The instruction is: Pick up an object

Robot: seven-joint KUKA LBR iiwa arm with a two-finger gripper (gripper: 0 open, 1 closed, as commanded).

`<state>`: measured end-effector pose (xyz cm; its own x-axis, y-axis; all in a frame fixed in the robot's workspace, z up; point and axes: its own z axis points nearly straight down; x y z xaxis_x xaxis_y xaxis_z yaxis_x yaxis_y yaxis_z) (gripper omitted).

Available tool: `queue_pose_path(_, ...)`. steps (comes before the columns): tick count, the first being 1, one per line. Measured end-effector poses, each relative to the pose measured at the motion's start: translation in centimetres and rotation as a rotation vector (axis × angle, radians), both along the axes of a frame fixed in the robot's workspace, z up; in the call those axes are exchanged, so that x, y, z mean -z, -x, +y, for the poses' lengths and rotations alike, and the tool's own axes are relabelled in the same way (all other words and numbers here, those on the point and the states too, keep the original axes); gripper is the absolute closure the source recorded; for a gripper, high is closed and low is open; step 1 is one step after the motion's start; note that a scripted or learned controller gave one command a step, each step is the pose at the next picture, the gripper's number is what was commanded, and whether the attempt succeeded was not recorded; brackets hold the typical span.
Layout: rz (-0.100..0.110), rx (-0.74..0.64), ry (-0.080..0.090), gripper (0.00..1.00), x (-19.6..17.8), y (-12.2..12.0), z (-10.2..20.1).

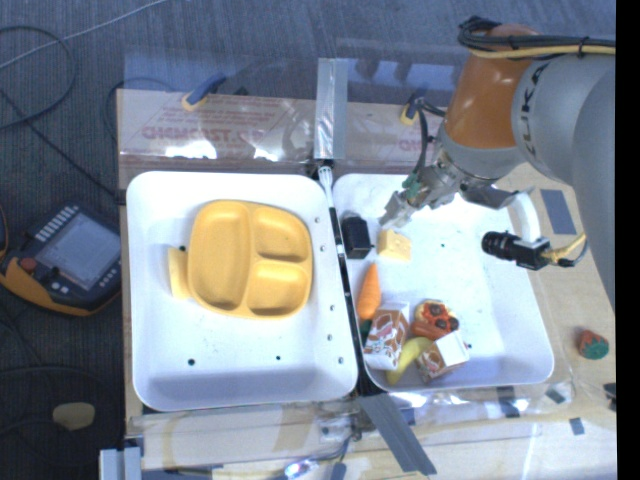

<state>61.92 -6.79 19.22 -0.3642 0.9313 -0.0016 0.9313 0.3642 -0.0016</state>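
Two white bins are seen side by side on the table (140, 108). The gripper (397, 211) hangs just above a pale cheese wedge (395, 245) in the right bin (515, 318); its opening cannot be made out. One carrot (369, 290) is counted.

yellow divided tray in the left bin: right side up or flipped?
Flipped, it seems. The yellow tray in the left bin shows three compartments bulging up as rounded humps, not hollows, so its underside faces the camera.

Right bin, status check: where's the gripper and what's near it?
Gripper low over right bin, far-left corner. Pale yellow block just below it, not held. Black item and carrot close beside.
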Motion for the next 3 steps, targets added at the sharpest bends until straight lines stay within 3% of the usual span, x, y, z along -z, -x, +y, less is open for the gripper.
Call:
queue_pose_path(1, 0.0, 0.0, 0.0, 0.0, 0.0, 0.0, 0.0)
queue_pose_path(2, 0.001, 0.025, 0.0, 0.0, 9.2, 5.1, -4.8)
queue_pose_path(3, -0.008, 0.053, 0.0, 0.0, 10.2, 1.2, -3.5)
